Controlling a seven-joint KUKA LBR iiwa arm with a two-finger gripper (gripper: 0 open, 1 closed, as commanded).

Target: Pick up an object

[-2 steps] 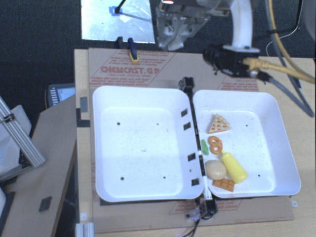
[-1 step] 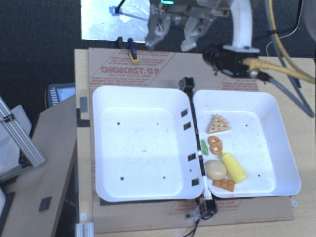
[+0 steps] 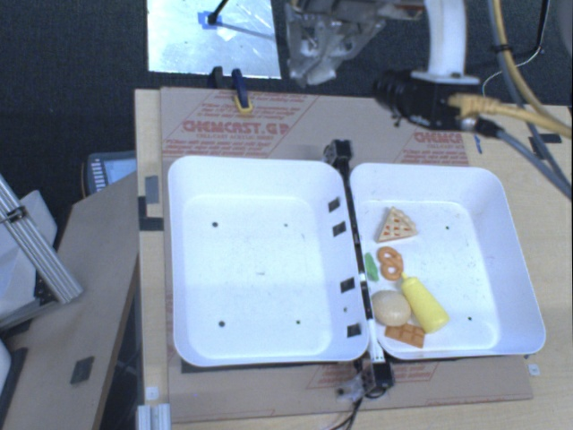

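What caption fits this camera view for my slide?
Gripper raised beyond the bins; pizza slice, pretzel, yellow bottle and other toy foods clustered in the right bin.

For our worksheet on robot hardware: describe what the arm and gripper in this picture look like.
The gripper is pale grey metal, blurred, with boxy framed parts tapering downward. Beside it stands a white, rounded column on a black block. Yellow cables and grey ones run off to the right from it.
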